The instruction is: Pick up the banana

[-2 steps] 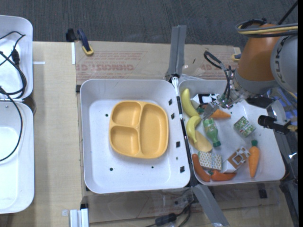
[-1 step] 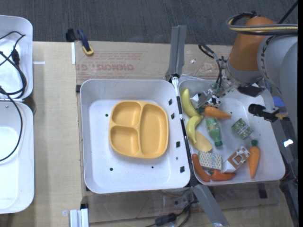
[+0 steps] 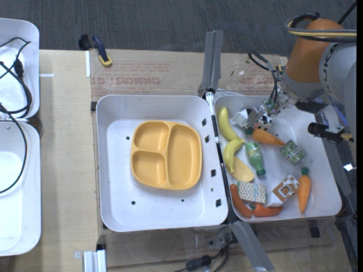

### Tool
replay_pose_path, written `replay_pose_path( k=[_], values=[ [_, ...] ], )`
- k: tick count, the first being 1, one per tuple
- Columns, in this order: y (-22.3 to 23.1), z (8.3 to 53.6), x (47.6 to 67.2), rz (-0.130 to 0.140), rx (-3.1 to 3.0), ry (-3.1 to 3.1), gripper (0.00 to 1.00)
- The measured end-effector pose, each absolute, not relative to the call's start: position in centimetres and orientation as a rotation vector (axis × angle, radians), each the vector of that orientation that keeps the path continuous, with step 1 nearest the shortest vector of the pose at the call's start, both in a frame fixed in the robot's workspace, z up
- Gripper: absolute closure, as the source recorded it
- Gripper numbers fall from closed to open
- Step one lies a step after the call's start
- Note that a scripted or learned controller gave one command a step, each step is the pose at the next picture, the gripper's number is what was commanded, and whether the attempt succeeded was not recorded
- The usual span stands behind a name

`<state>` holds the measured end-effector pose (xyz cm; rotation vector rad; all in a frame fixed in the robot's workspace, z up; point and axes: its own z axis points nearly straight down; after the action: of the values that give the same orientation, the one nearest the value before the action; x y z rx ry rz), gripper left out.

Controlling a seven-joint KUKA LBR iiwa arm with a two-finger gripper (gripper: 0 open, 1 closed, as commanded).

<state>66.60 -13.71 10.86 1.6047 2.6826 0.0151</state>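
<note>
Bananas lie in the right bin against its left wall: one banana nearer the back, a second banana just in front of it. The gripper hovers low over the bin's back part, near the first banana; whether its fingers are open I cannot tell, and nothing shows between them. A good pick likely means shifting left and closing across the fruit's narrow width. Nearby lie a green bottle and two carrots. The left bin holds a yellow divided plate.
</note>
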Motion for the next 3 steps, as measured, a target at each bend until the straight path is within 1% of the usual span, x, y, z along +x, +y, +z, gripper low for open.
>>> replay_pose_path(
  k=[1,2,3],
  values=[
    [-10.4,10.9,65.1,0.016,1.662,2.621,0.0],
    [-9.7,12.1,65.1,0.024,1.661,2.639,1.0],
    [-9.8,12.2,65.2,0.026,1.658,2.633,0.0]
  ],
)
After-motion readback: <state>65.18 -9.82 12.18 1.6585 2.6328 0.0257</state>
